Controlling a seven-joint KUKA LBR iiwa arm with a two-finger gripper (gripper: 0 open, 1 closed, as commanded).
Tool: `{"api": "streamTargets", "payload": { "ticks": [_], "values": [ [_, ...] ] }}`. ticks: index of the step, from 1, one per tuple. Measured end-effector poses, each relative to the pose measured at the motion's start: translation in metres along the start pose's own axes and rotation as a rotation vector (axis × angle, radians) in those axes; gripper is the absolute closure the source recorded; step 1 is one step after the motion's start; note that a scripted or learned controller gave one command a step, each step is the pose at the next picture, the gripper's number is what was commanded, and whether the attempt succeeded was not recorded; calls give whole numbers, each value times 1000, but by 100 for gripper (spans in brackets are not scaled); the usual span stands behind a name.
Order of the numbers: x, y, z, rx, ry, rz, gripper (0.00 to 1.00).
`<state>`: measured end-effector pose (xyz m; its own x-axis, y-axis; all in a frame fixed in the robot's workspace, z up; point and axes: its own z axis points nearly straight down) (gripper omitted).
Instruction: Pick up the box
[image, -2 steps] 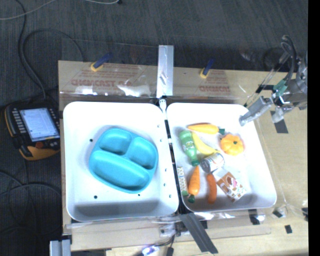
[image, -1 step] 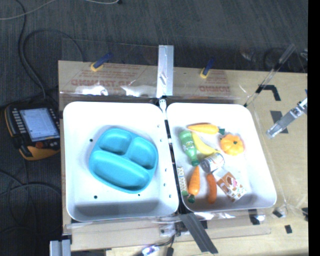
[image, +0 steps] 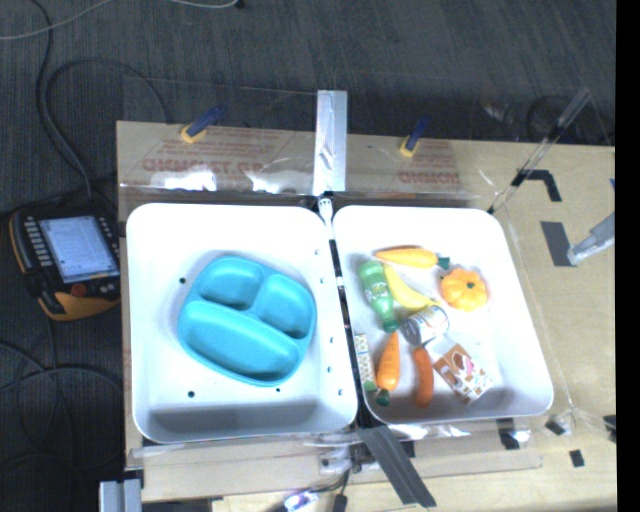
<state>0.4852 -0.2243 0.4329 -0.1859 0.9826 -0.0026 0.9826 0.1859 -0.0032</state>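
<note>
Side by side across the middle of the frame: two shallow white bins, touching along a dark central seam.

In the left bin (image: 135, 330): a turquoise divided tray (image: 248, 318), three compartments, lying slightly askew near the centre.

In the right bin (image: 520, 290), a cluster of small items:
- at the top, a yellow-and-orange elongated piece (image: 405, 257), kind hard to tell;
- just right of it, a small orange pumpkin (image: 464, 288);
- toward the seam, a green bottle (image: 376, 285) lying down, with a banana (image: 407, 292) beside it;
- below those, a silvery can (image: 428, 323) on its side;
- lower still, a carrot (image: 388, 362) and a red-orange stick-like item (image: 423, 376), roughly parallel;
- the box (image: 463, 372), white with brown-red print, lying tilted at the lower right of the cluster, just beside the red-orange item and near the bin's lower wall.

Print on the box too small to read.

At the frame's left edge, on the dark floor, a teach pendant (image: 65, 258), partly cut off.

At the right edge, a pale grey-blue shape (image: 590, 240), cut off and hard to identify.

State of the pincer: impossible to tell.
</note>
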Motion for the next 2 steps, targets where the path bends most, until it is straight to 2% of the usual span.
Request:
{"api": "streamTargets", "payload": {
  "ticks": [2],
  "values": [
    [0,0,0,0,0,1,0]
  ]
}}
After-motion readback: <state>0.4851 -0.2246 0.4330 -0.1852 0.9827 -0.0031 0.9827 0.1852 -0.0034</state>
